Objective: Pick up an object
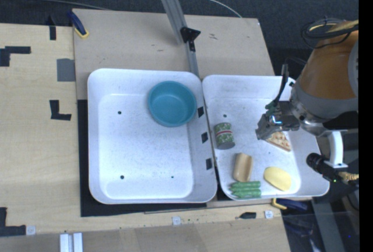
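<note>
Green beans [245, 189], a bread roll [242, 167] and a yellow lemon [277, 178] are seen at the near end of the right bin [233, 90]. Farther back, a pizza slice [281, 141] is touched by the gripper [269, 126]; its grip cannot be told. A blue bowl [171, 104] is kept in the left bin [111, 146].

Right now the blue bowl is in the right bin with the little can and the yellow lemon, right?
Not quite. The blue bowl sits in the left bin, by itself near that bin's top right corner. The little can and the yellow lemon are in the right bin, as you said. The camera view shows this.
</note>
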Action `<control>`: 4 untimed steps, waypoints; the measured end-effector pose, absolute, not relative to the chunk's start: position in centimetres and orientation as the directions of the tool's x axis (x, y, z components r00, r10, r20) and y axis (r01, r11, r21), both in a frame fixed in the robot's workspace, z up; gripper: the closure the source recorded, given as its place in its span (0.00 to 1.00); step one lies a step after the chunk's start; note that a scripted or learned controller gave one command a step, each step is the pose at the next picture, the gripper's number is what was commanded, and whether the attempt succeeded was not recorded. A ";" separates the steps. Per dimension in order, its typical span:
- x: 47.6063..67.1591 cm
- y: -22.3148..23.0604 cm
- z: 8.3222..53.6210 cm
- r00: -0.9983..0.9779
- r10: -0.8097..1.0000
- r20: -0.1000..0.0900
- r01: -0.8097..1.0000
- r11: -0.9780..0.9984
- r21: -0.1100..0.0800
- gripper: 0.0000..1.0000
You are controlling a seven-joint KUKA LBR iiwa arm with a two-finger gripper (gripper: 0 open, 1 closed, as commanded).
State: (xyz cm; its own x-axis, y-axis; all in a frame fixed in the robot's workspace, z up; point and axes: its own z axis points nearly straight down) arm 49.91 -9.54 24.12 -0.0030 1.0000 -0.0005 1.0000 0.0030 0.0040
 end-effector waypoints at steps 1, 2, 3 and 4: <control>50.0 -9.5 28.8 -0.002 1.000 -0.001 1.000 0.002 0.004 1.00; 53.4 -4.7 28.4 -0.006 1.000 0.000 1.000 0.006 0.000 1.00; 55.8 -0.1 27.7 -0.006 1.000 0.000 1.000 0.006 -0.001 1.00; 58.7 4.0 25.0 -0.005 1.000 0.000 1.000 0.005 -0.002 1.00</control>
State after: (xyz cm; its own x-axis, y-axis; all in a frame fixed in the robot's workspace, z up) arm 58.73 4.05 24.96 -0.0051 1.0000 -0.0005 1.0000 0.0051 -0.0021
